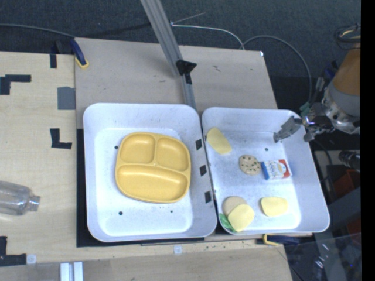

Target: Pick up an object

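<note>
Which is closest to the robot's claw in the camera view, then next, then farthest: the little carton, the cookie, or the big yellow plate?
From the gripper:
1. Little carton, just below it in the right bin.
2. Cookie, a bit further left in that bin.
3. Yellow plate, away in the left bin.

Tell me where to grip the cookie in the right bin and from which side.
Take the cookie across its round edge, coming straight down from above. It lies flat on the floor of the right bin, so only the rim offers opposing faces. Close the fingers along the line running toward the top and bottom of the view: the small carton sits close on its right, while those sides look free. The gripper hangs above the bin's upper right.
</note>
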`<state>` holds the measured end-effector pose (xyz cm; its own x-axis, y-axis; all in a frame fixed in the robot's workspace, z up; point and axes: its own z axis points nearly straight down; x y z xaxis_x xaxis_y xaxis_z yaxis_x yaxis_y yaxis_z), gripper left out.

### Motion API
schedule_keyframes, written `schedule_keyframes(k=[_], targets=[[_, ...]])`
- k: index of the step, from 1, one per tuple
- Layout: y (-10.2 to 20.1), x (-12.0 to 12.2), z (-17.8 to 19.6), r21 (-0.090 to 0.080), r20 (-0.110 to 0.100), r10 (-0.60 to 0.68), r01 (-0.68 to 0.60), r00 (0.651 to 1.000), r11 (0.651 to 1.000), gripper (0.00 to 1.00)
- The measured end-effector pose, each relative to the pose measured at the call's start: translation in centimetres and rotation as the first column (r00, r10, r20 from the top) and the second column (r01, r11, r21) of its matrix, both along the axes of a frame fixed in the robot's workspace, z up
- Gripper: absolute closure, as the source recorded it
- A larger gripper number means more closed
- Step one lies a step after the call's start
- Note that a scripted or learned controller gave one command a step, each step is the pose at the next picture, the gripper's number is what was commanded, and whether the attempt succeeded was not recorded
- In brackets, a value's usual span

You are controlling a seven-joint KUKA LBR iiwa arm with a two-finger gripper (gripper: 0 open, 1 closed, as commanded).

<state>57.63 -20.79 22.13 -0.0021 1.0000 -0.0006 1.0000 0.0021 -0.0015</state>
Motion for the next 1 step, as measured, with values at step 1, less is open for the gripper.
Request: schedule_keyframes(k=[1], targets=[[0.00,0.00,0.00,0.000,0.000,0.000,0.000,1.000,1.000,0.00]])
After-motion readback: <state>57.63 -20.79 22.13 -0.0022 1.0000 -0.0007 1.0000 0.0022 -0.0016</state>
